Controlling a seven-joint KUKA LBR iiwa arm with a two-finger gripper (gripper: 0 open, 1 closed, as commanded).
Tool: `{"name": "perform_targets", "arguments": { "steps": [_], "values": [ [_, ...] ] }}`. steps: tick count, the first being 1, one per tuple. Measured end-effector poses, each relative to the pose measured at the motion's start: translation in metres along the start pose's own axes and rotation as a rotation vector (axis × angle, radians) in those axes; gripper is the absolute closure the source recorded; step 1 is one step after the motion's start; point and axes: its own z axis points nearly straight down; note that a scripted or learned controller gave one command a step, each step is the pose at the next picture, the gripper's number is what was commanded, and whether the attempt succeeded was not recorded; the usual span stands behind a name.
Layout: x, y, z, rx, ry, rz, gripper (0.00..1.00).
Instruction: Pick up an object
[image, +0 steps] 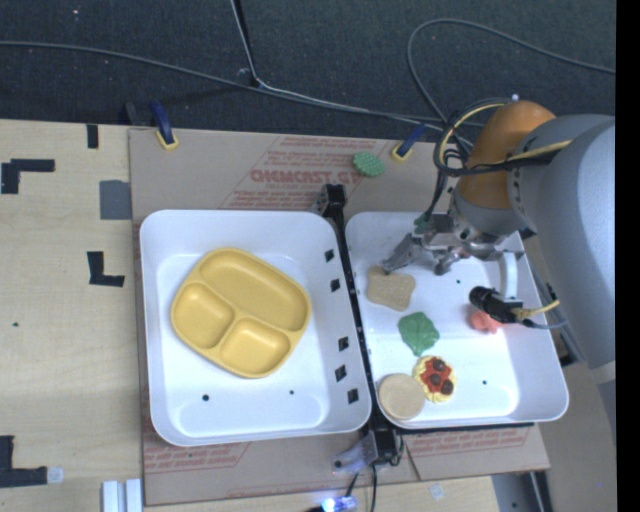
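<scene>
Bench, two white bins | right bin (530, 400): cracker (390, 290), green leaf (418, 331), pizza (436, 377) | gripper (415, 255) low just above cracker, jaws spread wide, holding nothing | pick not yet made; grasp and lift left

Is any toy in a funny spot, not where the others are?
Yes: a small green bumpy toy lies on the brown cardboard behind the two white bins, outside both. The other small toys sit in the right-hand bin.
</scene>
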Motion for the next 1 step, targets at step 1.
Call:
{"name": "perform_targets", "arguments": {
  "steps": [1],
  "values": [
    [0.0030, 0.0023, -0.0122, -0.006, 0.004, -0.002, 1.00]
  ]
}}
